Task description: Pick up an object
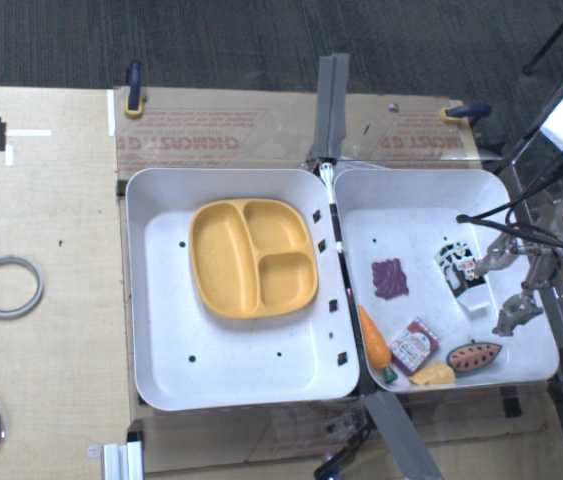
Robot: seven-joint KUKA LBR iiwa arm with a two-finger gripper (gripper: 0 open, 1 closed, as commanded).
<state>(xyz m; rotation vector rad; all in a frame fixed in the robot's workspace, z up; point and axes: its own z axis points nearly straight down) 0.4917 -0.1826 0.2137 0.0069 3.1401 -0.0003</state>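
Right bin (401, 193), gripper (513, 286) above, open

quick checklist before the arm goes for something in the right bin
1. Objects present in the right bin: purple piece, carrot, red packet, black-and-white item: ok.
2. Gripper over the right bin, near its right wall: ok.
3. Gripper carrying nothing: cannot tell.
4. Target free of neighbours: purple piece lies apart: ok; carrot and red packet crowd the near edge: not ok.
5. Yellow tray sits in the left bin, out of the way: ok.
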